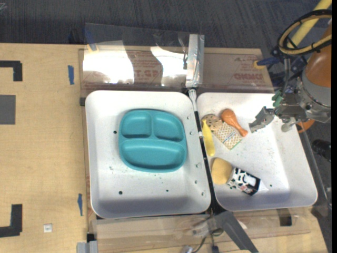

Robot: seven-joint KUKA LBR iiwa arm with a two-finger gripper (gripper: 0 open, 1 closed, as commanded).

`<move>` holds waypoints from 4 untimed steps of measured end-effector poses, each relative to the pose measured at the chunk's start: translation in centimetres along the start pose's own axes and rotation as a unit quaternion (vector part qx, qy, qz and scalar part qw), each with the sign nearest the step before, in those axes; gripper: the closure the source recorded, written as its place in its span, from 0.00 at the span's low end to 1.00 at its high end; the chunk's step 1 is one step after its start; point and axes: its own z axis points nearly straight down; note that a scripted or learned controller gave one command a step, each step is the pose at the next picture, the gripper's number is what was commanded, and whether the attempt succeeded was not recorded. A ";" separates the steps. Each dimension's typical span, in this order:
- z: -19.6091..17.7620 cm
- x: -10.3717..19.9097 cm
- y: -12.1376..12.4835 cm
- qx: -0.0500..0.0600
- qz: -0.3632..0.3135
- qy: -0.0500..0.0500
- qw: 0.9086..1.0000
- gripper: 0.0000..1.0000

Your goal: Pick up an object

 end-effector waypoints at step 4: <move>18.0 -0.5 10.6 -0.009 0.025 0.000 1.000 0.00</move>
